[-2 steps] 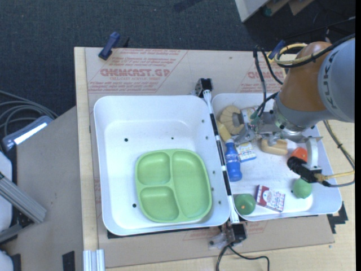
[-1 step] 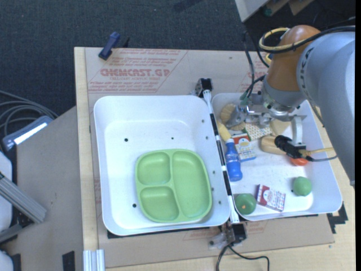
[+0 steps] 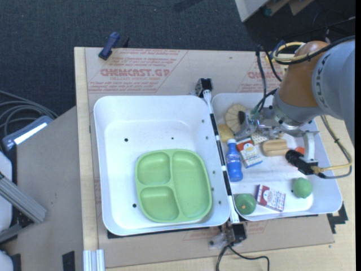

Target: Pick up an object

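One blue bottle (image 3: pixel 234 161) lies lengthwise, cap (image 3: pixel 231 143) toward the bin's far side.

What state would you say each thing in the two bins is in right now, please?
Green divided tray: lying flat, right way up, in the left bin.
Blue bottle: lying on its side in the right bin, by the divider.
Two green balls: resting loose near the front wall.
Small red-and-white pack: lying flat between them.
Claw: low over the right bin's far clutter.
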`<state>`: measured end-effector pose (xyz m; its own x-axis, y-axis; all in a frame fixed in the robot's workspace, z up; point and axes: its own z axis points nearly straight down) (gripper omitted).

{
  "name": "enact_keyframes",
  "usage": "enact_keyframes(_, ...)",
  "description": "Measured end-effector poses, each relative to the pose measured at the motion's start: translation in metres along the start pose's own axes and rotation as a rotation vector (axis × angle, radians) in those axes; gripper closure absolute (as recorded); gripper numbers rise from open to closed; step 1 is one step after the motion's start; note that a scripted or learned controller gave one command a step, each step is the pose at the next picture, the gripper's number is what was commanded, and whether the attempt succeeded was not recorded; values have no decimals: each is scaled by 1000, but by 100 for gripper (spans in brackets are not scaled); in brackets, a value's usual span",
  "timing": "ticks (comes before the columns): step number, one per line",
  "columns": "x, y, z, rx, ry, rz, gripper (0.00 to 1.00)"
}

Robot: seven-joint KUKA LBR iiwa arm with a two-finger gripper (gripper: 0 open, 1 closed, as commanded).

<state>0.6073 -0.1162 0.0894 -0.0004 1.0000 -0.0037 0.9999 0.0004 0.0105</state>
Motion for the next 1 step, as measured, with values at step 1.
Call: enact_keyframes(1,18,-31,5,11,4,1,0)
